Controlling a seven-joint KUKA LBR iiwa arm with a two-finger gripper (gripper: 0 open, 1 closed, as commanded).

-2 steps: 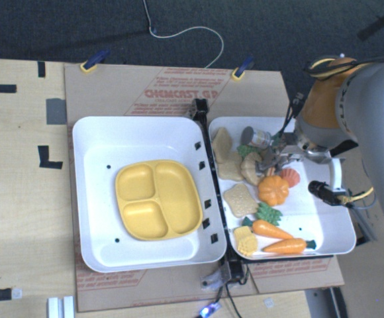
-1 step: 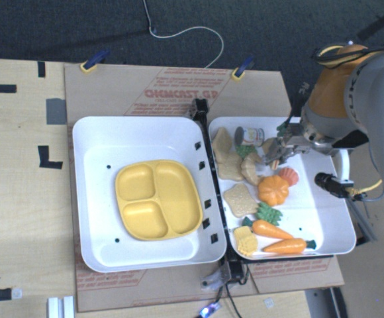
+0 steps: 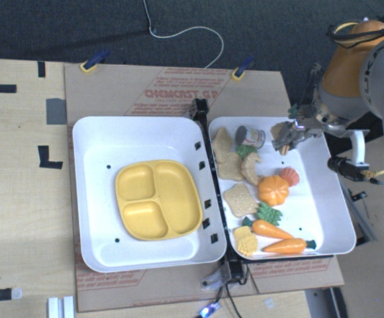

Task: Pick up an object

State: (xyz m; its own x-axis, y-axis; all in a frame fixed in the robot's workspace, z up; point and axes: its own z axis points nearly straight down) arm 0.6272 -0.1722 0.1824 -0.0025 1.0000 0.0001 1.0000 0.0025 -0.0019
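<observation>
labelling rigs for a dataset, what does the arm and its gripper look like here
The arm is grey with a rounded orange band above the wrist. The gripper is small, dark grey metal. A white bracket-like part and black fittings sit beside the wrist.

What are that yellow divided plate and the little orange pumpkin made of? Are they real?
The yellow three-compartment plate looks like moulded plastic: uniform colour, soft sheen, rounded ridges. The small orange pumpkin looks like toy plastic or rubber, with flat even colour and a smooth surface. It is probably not real, though the view cannot confirm that.
</observation>
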